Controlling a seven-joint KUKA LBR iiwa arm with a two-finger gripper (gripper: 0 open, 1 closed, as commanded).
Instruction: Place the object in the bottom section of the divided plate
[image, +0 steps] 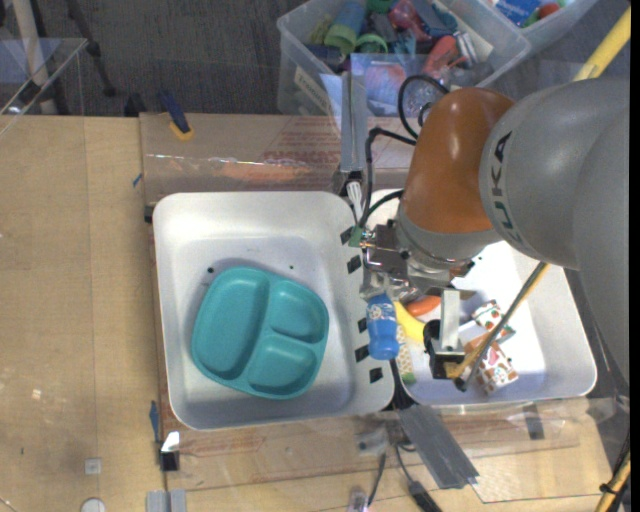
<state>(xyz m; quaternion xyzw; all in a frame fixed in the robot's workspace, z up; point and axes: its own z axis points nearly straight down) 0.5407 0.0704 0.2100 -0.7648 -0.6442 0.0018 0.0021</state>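
Observation:
A teal divided plate (232, 322) lies flat in the left bin (185, 250), with one long section on its left and two smaller ones on its right; nothing is in it. My gripper (385, 290) hangs under the orange wrist, at the left edge of the right bin (570, 350) by the wall between the bins. Directly below it is a small blue object with a pale label (382, 330), close against the gripper. Whether it is gripped or just lying there is hidden from me.
In the right bin a yellow piece (411, 325) and an orange piece (426, 305) lie beside the blue object, and small white-and-red cartons (493, 368) sit further right. A clear tub of mixed toys (400, 40) stands behind the bins.

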